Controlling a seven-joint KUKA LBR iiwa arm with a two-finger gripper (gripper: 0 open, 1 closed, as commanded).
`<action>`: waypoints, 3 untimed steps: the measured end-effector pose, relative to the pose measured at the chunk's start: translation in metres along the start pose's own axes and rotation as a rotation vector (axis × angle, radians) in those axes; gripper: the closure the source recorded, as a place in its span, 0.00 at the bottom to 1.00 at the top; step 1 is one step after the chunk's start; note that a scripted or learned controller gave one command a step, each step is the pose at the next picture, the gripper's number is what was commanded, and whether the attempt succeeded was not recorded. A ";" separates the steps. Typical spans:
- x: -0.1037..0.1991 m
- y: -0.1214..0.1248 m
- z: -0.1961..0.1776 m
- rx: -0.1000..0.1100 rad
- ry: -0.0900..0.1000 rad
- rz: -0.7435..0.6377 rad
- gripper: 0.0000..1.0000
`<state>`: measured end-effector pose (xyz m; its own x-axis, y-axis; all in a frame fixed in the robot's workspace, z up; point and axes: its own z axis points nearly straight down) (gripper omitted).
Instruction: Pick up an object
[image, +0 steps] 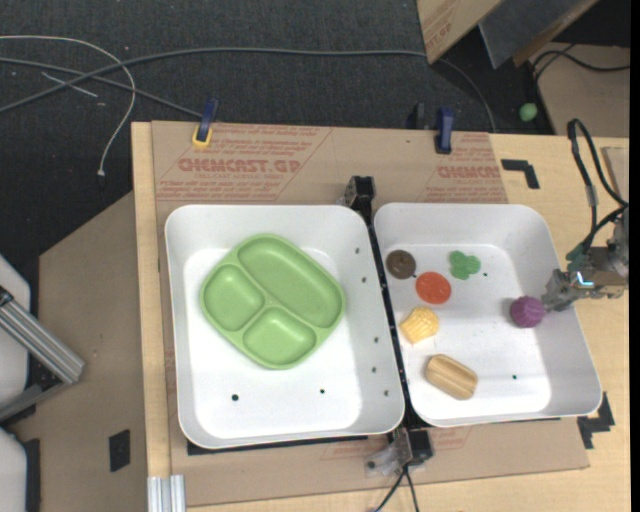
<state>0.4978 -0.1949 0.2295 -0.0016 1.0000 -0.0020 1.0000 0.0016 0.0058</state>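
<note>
The task was barely begun: nothing was lifted, and every object lay on a bin floor. The hand (562, 288) sat low at the right bin's (500, 220) three o'clock rim, just beside a purple plum-like toy (527, 311), perhaps touching it; whether it was spread or pressed together could not be told, and no object was seen pinched in it. What was left, by this reading, was the whole of the grasp and the lift.

Nearest the camera in the right bin, at about six o'clock, lay a tan bread roll (450, 376). Just beyond it, towards the bin's nine o'clock side, was a yellow corn-like piece (420, 324). Farther in came a red-orange tomato-like round (433, 288), then a brown disc (401, 264) at ten o'clock and a green leafy piece (464, 265) near twelve o'clock. The purple toy stood apart from these, at three o'clock.

The left bin (200, 400) held a green divided plate (272, 300) of three compartments, lying flat at its centre, tilted in plan.

Both bins rested side by side on the table (160, 300).
</note>
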 end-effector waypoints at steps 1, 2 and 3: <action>0.049 0.005 -0.009 0.003 0.003 -0.004 1.00; 0.101 0.020 -0.015 0.004 0.004 -0.006 1.00; 0.153 0.034 -0.006 0.005 0.004 -0.005 1.00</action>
<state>0.5314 -0.0418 0.2354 -0.0067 1.0000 0.0019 1.0000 0.0067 0.0006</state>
